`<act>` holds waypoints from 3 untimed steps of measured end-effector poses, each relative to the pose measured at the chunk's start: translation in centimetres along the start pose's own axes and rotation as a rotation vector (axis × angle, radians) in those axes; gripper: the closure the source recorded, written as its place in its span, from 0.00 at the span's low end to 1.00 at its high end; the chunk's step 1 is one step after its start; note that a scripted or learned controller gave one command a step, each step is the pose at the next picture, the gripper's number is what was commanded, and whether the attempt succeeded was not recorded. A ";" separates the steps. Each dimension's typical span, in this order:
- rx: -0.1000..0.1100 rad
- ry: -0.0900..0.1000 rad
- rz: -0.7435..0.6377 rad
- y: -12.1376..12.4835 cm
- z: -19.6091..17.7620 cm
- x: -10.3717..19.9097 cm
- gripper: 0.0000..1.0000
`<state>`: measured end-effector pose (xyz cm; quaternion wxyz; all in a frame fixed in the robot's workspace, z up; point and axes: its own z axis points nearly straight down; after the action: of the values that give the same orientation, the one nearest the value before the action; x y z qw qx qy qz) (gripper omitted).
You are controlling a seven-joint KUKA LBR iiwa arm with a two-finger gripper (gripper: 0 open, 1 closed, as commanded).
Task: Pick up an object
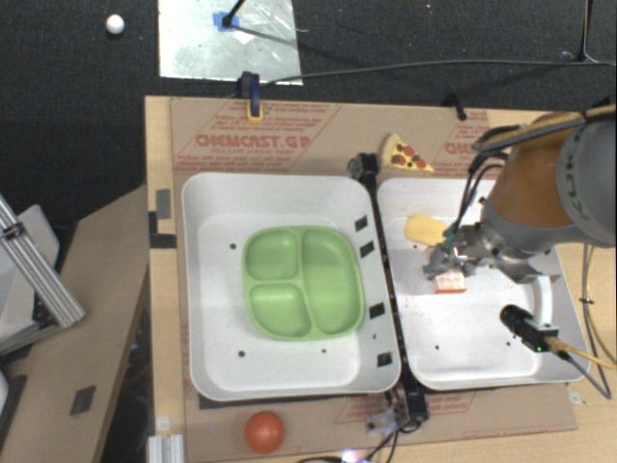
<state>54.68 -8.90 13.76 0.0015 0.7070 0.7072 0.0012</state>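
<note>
Hovering my gripper (pixel 448 263) over the small red-and-white item (pixel 450 282) in the right bin (pixel 463 355) — grasp step. Claw state — I cannot tell. Next, I'd descend squarely.

Here's the table (pixel 289 128), topped with a brown cardboard sheet printed in red lettering. Two shallow white bins sit on it side by side, the left bin (pixel 207 258) touching the right bin (pixel 463 360) along a black seam. A pizza-slice toy (pixel 406 153) lies on the cardboard just behind the right bin, and an orange-red ball (pixel 263 431) rests at the front edge, before the left bin.
</note>
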 end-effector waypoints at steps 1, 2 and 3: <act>-0.003 0.000 -0.004 0.0 -6.3 0.3 1.00; 0.001 0.000 -0.004 0.2 -10.8 -0.4 1.00; 0.002 0.002 -0.009 -0.1 -11.1 4.8 1.00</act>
<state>54.49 -4.12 24.84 0.0002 0.7039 0.7102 0.0011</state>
